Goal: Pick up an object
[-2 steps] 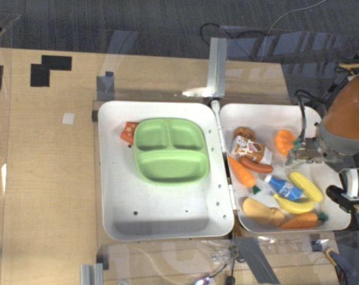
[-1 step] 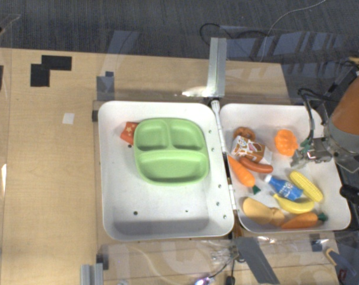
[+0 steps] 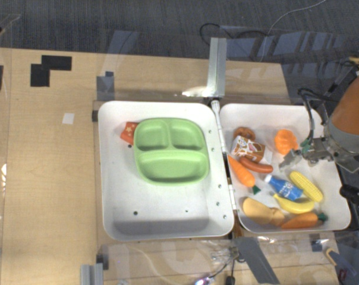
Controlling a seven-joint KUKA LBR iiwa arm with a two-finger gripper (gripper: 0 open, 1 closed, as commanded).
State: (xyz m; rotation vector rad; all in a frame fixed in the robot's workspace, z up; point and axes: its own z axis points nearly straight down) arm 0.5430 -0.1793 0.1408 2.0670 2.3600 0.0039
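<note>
1. Reaching in from the right edge of the frame, my gripper [image 3: 299,155] sits over the right part of the right bin [image 3: 340,221]; whether it is spread or pressed together I cannot tell, and nothing shows between its tips.
2. Just left of it lies an orange lump [image 3: 285,141]; just below it lies a corn cob [image 3: 306,186], its long axis running from upper left to lower right.
3. Crowding the lower part of that bin are a banana [image 3: 294,205], a blue bottle [image 3: 285,188] slanting down to the right, a tan piece [image 3: 260,211] and a carrot [image 3: 301,221] lying almost level along the bottom wall.
4. Toward the bin's left wall I see a small packet [image 3: 246,148], a sausage [image 3: 257,166] and a second carrot [image 3: 243,173] slanting down to the right.
5. Open floor shows in the bin's upper part, above the orange lump.
6. My left bin [image 3: 117,206] holds a green divided plate [image 3: 169,149] in its upper half, with a red item [image 3: 128,133] touching the plate's left rim; its lower half is bare white floor.
</note>
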